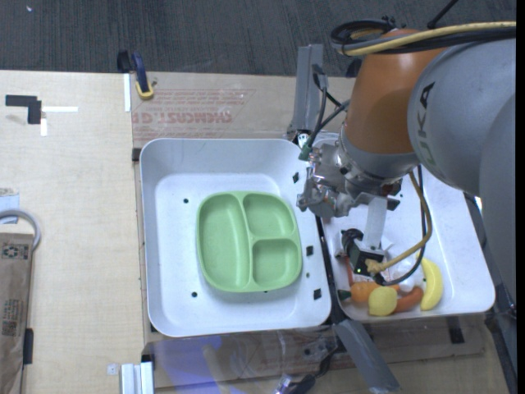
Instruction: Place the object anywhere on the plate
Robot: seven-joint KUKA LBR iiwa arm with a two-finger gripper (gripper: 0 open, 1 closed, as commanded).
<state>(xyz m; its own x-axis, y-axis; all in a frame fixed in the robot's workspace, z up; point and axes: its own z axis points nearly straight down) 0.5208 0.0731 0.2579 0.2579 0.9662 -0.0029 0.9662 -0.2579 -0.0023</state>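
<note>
Plate [248,242], green with three compartments, lies in the middle of the left bin [176,290] on the counter [66,187]. The tool [318,197] hangs at 2 o'clock from the plate, over the seam between the two bins; whether it is spread or pressed together I cannot tell. Toy fruit lies along the 6 o'clock edge of the right bin [455,245], at 4 o'clock from the plate: a banana [431,284], and a yellow round piece [381,301] touching orange pieces [361,290]
</note>
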